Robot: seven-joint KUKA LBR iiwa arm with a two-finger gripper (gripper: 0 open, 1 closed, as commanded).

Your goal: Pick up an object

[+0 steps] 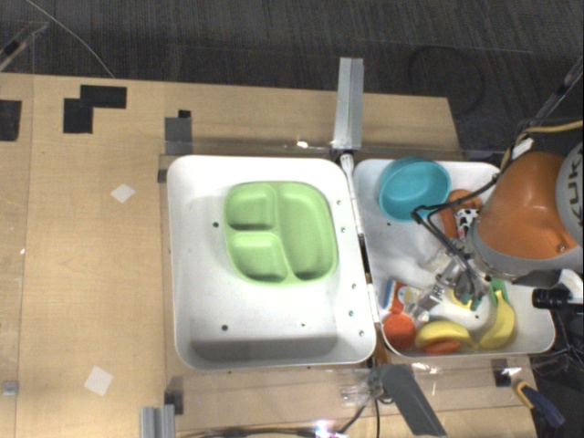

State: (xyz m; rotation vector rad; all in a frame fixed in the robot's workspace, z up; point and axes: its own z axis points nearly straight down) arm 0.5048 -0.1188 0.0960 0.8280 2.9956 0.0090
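My gripper (436, 292) reaches down into the right bin (401, 245), low over a heap of toy food at its front. Right under the fingertips lie a red-orange round piece (399, 328), an orange piece (442, 336) and a yellow banana (498, 323). A small blue and red piece (389, 292) lies just left of the gripper. A blue bowl (413, 188) sits at the back of the same bin. The arm's orange band (522, 210) hides part of the bin's right side.
The left bin (201, 245) holds a green divided plate (277, 231). A metal post (349, 103) stands behind the seam between the bins. Green and white bits (495, 289) peek out beside the wrist. Black cables loop from the arm over the right bin.
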